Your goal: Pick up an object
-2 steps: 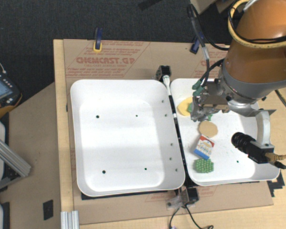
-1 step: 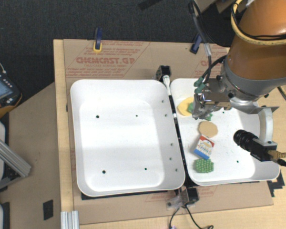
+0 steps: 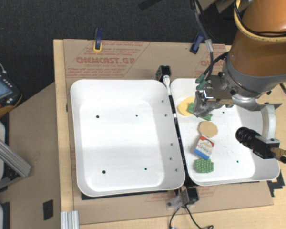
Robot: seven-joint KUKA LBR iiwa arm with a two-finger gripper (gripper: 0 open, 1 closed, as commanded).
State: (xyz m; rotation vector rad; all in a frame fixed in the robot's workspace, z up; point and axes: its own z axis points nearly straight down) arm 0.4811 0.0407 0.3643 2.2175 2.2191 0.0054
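Yellow disc point(image 3: 183, 108) lies in the 10 o'clock part of the right bin point(image 3: 236, 170), close to the wall it shares with the left bin point(image 3: 119, 140). The hand point(image 3: 201, 107) is low over the right bin, just at the disc's 3 o'clock side. Whether it is open or closed cannot be told, and nothing can be seen gripped in it. A small green scrap point(image 3: 204, 113) shows at the hand's lower edge, too hidden to name. At 5 o'clock from the yellow disc sits a tan round disc point(image 3: 208, 128). Just at its 6 o'clock is a small blue, white and red box point(image 3: 204, 147), tilted. A green bumpy lump point(image 3: 203, 165) lies at 6 o'clock from the box, near the bin's front wall. The grey and orange arm point(image 3: 262, 37) comes in from 2 o'clock. Both bins rest on a cardboard-covered tabletop point(image 3: 109, 58).
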